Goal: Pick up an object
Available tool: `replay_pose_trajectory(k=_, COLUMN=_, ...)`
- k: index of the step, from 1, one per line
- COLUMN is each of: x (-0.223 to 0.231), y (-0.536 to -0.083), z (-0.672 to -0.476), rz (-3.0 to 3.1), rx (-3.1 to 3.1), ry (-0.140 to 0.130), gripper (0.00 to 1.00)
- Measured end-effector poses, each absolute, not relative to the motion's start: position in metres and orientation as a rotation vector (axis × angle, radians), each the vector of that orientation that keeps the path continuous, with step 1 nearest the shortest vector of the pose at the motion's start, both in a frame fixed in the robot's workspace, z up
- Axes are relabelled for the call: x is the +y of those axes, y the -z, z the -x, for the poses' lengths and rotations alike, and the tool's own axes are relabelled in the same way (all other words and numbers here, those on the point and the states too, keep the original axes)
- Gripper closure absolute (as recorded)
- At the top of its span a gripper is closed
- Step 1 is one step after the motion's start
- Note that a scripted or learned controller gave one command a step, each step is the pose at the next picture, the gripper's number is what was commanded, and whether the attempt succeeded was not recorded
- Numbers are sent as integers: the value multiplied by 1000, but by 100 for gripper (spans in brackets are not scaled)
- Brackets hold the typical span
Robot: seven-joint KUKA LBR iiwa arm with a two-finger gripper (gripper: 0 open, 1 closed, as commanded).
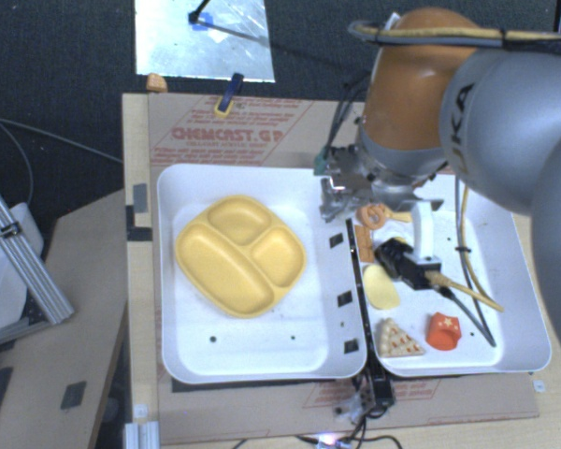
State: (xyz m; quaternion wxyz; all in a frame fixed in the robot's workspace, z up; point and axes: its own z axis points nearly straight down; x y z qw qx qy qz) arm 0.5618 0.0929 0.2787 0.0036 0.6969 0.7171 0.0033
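Approach step, I judge: the claw (385,215), grip state impossible to tell, hovers above the round brown pretzel-like snack (372,216), needing descent.

Even, bright light falls from above on my two white bins (262,368), leaving only soft, faint shadows. The silver sheet (204,26) behind them throws back glare. My arm (505,110), close to the camera, looks slightly soft.

Pretzel (372,216), yellow piece (381,288), cracker wedge (398,339), red piece (443,330); right bin.
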Motion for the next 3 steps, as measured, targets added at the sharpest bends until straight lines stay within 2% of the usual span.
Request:
replay_pose_trajectory(k=1, x=74, y=-377, z=-532, rz=-2212, rx=2221, ry=-17, gripper=100)
replay_pose_trajectory(k=2, x=183, y=-385, z=-577, rz=-2205, rx=2234, ry=-13, gripper=100)
replay_pose_trajectory(k=3, x=176, y=-396, z=-576, rz=-2208, rx=2230, ry=-8, gripper=100)
